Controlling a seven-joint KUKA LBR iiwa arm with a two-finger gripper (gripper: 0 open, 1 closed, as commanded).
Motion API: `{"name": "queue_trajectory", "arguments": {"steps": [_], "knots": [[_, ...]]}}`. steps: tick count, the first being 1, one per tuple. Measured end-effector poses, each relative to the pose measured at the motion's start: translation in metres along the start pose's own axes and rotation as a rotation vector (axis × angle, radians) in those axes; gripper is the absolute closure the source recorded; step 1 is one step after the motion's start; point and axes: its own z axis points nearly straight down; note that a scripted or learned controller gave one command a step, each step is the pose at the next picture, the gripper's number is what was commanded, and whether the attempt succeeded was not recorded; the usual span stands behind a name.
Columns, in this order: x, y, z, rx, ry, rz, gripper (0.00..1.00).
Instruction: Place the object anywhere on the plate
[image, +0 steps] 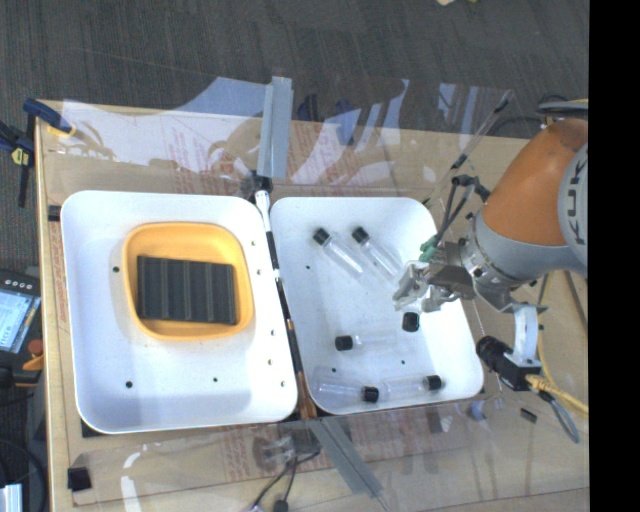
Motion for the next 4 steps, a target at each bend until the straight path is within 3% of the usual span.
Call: {"name": "queue_trajectory", "arguments": {"steps": [1,2,3,4], "knots": [[0.023,0.032,-0.004,-0.003,0.0,-0.295,1.0],[0.051,0.073,-0.027,-0.001,0.001,-0.324,1.0],[0.061,0.091,0.046,0.002,0.001,-0.452,1.0],[0.113,0.088,-0.048,-0.003,0.0,-0.574,1.0]]}}
